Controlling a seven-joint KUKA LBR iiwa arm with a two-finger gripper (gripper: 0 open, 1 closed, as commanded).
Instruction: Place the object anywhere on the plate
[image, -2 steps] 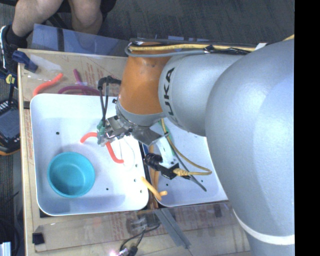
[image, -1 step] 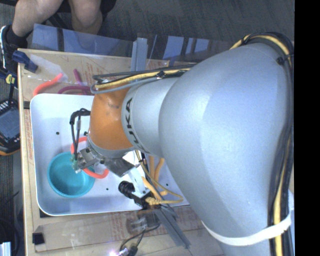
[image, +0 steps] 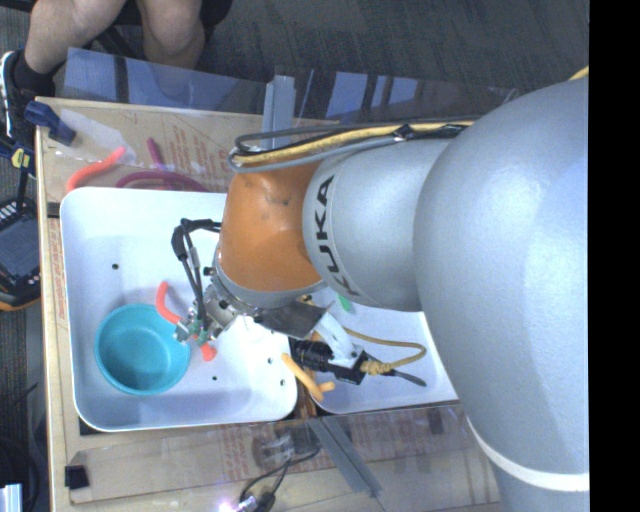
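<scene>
A round blue plate (image: 142, 350) lies in the front left corner of the left white bin (image: 110, 225). My gripper (image: 195, 328) hangs just off the plate's right rim, low over the bin floor. A thin orange-red curved object (image: 165, 298) passes between its fingers: one end sticks out up and to the left over the plate's edge, and a short red end shows below the tips. The gripper is shut on this object. The orange wrist band and grey arm hide the middle of the bench.
An orange stick-like thing (image: 305, 376) lies at the front where the two bins meet. The right bin (image: 400, 385) is mostly hidden under the arm. Red and pink tubing (image: 150, 180) lies on the bench behind the left bin.
</scene>
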